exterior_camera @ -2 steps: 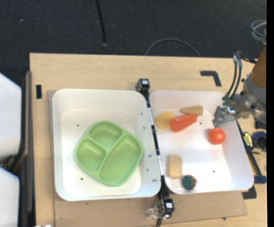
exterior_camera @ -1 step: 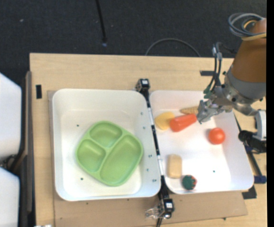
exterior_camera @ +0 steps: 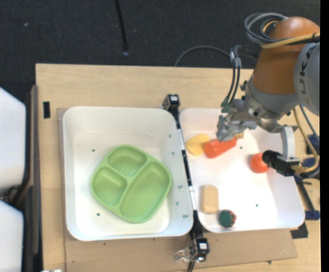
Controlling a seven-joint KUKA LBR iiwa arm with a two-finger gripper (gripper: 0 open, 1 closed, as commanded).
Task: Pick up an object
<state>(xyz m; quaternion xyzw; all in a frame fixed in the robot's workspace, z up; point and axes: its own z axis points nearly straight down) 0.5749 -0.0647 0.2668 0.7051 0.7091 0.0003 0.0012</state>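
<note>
Orange carrot-shaped toy [exterior_camera: 219, 147] lay right under the jaws [exterior_camera: 230, 134] in the right bin [exterior_camera: 278, 205], its blunt end poking out toward the left bin [exterior_camera: 76, 129] — and whether the jaws were open, shut or had any grip on it, I couldn't tell from above. Just beyond that blunt end, touching it, sat a smooth yellow lump [exterior_camera: 195, 144]. On the other side of the jaws, nearer the arm's base, was a small round orange piece [exterior_camera: 258, 162], close beside a black fitting. Well below the jaws rested a pale tan rounded block [exterior_camera: 210, 198], and beside it a little ball [exterior_camera: 227, 218], green with a red patch. Far across from the jaws, the left bin held one thing: a glossy light-green plastic tray [exterior_camera: 131, 182], three compartments, rounded corners. Both bins sat on the pale wooden table [exterior_camera: 96, 84].
</note>
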